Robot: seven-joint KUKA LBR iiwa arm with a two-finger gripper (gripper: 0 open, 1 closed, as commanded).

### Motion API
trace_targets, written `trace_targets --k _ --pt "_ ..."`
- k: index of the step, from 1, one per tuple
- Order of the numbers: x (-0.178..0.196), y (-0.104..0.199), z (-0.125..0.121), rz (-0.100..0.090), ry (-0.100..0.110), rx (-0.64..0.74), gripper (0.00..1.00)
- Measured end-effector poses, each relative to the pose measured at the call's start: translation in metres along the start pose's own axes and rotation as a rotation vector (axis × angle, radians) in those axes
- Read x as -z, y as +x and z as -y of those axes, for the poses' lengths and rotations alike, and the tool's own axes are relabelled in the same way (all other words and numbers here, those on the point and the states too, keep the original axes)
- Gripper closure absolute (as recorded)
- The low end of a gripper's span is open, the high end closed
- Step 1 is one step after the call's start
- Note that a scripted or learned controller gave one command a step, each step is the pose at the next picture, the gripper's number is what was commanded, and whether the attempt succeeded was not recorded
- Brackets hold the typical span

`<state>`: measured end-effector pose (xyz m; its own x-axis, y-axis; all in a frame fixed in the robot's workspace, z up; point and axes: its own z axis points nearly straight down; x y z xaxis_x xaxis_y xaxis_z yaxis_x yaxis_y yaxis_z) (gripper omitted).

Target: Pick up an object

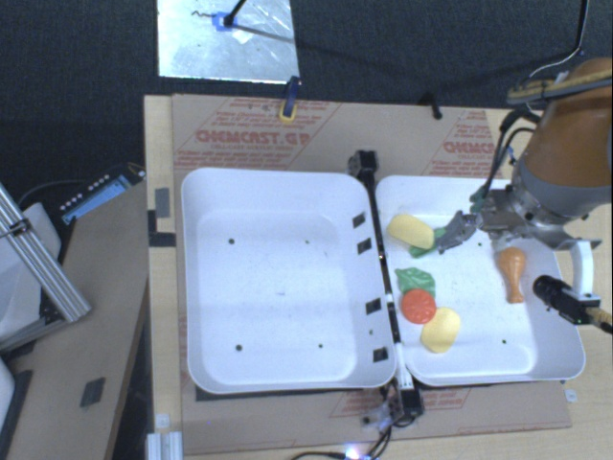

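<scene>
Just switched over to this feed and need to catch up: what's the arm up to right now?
The grey arm's gripper is low over the right white bin, next to a yellow oval toy lying on a green piece. Nothing can be seen between its fingers. Also lying in that bin: a red round toy with a green leafy top, a yellow lemon-shaped toy and an orange drumstick-shaped toy.

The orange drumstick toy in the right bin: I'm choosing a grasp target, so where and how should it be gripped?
Take the orange drumstick across its narrow lower shaft, from straight above. It lies flat and apart from the other toys, so fingers fit either side; the rounder top is wider.
</scene>
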<state>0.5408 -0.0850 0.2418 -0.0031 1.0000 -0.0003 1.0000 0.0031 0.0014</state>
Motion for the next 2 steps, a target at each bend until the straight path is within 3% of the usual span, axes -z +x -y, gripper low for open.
trace_targets --k 1,2 --pt "-0.061 0.052 -0.037 -0.002 0.003 0.006 0.0" --pt "-0.047 0.048 -0.037 0.0 -0.002 0.001 1.0"
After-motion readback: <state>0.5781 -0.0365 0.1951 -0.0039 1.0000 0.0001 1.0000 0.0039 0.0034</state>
